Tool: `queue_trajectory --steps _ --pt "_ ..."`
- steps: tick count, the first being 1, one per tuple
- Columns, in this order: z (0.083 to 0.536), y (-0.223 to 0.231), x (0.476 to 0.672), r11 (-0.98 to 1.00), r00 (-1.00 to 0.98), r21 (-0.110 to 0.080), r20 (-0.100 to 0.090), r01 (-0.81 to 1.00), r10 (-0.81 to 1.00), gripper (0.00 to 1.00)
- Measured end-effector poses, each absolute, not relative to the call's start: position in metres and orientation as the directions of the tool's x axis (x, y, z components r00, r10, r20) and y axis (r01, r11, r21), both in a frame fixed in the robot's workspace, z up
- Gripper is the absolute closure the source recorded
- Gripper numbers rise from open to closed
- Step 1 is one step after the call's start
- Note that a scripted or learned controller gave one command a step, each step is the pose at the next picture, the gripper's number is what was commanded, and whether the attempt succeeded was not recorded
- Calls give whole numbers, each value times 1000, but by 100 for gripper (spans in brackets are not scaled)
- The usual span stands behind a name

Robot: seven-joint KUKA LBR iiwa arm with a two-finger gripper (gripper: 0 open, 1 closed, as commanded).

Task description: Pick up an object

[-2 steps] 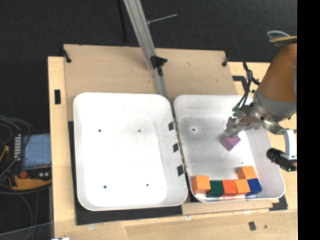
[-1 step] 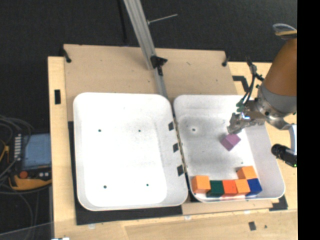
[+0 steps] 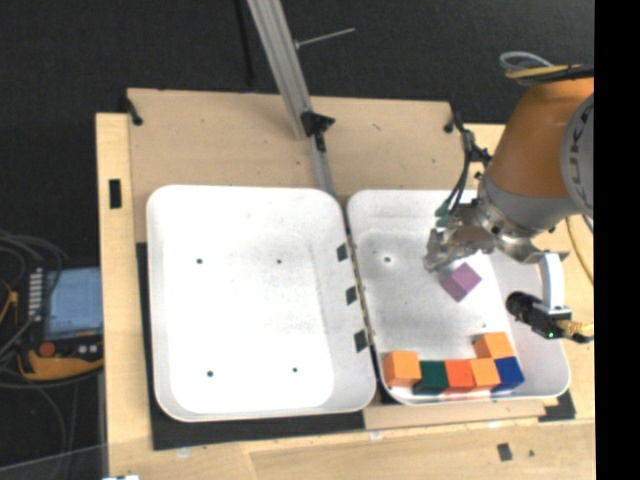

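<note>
- Two white bins are sitting side by side on the surface (image 3: 250, 448): the left bin (image 3: 250, 203) and the right bin (image 3: 400, 218), their inner rims almost touching.
- One arm (image 3: 540, 158), grey with an orange band, is reaching in from the right and hanging over the upper middle of the right bin.
- Its hand (image 3: 452, 251) is pointing down and to the left, and a purple block (image 3: 461, 280) is sitting tilted right at the fingertips; the block looks pinched between them, though the fingers themselves are blurring into the metal of the wrist, so how narrowly they are closing is hard to make out.
- The purple block is appearing clear of the bin floor, well apart from the other blocks.
- A cluster of blocks is lying along the near edge of the right bin: an orange block (image 3: 402, 367) at the left end, a green block (image 3: 433, 376) just beside it, then a red-orange block (image 3: 459, 374), another orange one (image 3: 485, 372), and a blue block (image 3: 508, 370) at the right end.
- One more orange block (image 3: 493, 346) is resting just behind the blue one, touching the row.
- A grey rail (image 3: 285, 58) is slanting down from the top toward the gap between the bins.
- A blue box (image 3: 76, 302) with cables is lying off the surface at the far left.
</note>
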State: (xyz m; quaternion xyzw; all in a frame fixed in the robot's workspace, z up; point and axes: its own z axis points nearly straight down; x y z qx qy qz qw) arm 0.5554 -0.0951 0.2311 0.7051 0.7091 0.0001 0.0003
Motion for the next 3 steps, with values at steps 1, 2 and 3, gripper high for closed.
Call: queue_trajectory --steps 1,2,3 --pt "237 -46 555 8 -8 0 2 1000 1000 100" --pt "243 5 557 9 -9 2 2 1000 1000 100" --pt "233 59 573 7 -7 1 1 1000 1000 100"
